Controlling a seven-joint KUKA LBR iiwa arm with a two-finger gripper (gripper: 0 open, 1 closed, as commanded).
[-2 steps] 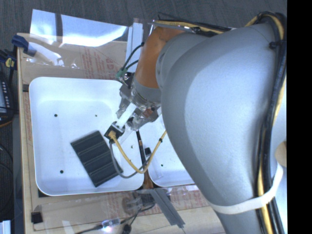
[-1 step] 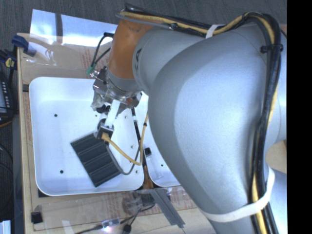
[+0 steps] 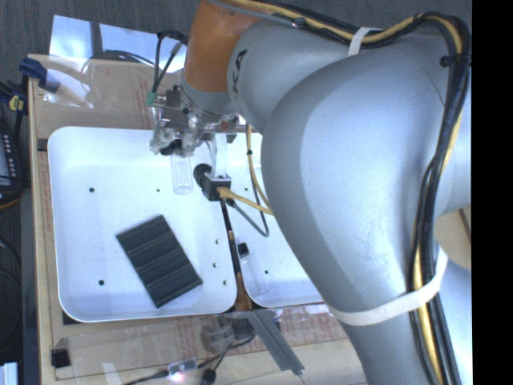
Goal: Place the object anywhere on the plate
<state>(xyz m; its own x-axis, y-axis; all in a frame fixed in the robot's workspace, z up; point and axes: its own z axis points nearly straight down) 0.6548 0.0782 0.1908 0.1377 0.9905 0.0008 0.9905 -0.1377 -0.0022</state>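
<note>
A: While the arm (image 3: 361, 151) hangs over the left bin (image 3: 88, 159), jaws?
B: Can't tell, apart or together. A clear tube-like piece (image 3: 183, 176) sits just under them; held or not is unclear.
A: Plate?
B: Probably the dark ribbed slab (image 3: 159, 260), lower in the same bin, apart from the tube.
A: Risk?
B: A loose grip drops the tube early, or it rolls off the slab.

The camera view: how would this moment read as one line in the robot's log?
gripper: above left bin's far side, fingers' state unclear | dark ridged plate: flat in left bin, near side | object: not identifiable | placement: not yet seen
</note>
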